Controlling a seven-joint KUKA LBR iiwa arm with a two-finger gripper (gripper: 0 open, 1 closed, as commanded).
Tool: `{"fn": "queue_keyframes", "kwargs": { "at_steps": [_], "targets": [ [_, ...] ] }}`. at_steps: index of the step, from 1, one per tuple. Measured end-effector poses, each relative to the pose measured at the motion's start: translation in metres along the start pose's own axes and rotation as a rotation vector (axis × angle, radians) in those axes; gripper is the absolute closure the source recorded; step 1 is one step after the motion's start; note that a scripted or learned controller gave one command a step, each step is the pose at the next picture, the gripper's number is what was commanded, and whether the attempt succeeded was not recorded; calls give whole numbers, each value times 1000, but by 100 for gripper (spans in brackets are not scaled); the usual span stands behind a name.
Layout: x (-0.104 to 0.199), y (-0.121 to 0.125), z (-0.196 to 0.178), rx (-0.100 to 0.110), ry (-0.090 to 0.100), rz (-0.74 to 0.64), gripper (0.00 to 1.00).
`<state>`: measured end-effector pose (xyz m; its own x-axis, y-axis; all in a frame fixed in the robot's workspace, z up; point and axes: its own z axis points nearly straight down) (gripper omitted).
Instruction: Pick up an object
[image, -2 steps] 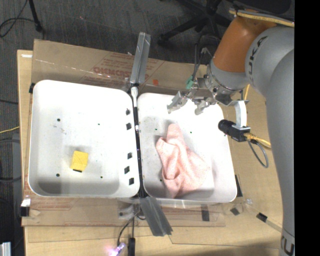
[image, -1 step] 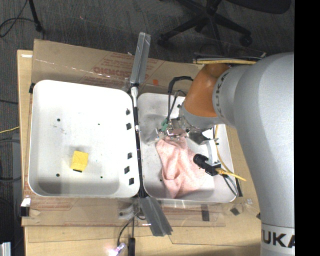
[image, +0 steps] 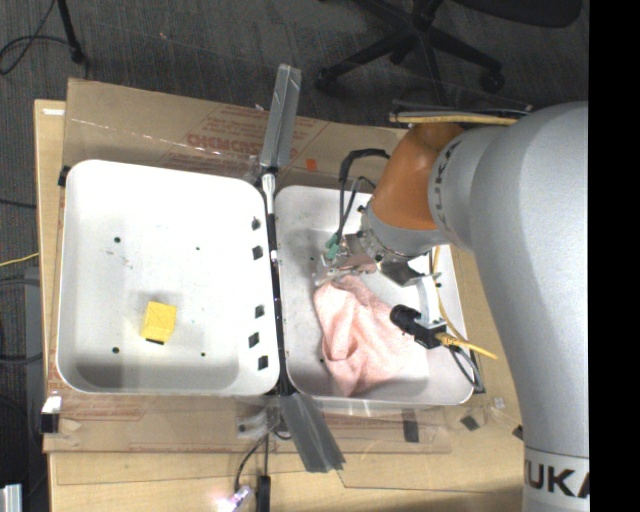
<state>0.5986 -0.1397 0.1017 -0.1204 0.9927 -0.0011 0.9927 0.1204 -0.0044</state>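
On the counter (image: 60, 115) we see two white bins: the left bin (image: 150, 190) holds a small yellow block (image: 159, 321), and the right bin (image: 300, 215) holds a crumpled pink cloth (image: 362, 338) in its near half. The arm (image: 520, 250) reaches in from the right, and its end effector (image: 340, 255) is low at the cloth's far edge. We cannot tell how far it is open or if it grips the cloth.

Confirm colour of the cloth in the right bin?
Pale pink cloth, clearest in the camera view.
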Motion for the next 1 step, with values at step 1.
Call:
{"fn": "queue_keyframes", "kwargs": {
  "at_steps": [1],
  "targets": [
    [46, 23, -113, -2, 1, 295, 100]
  ]
}}
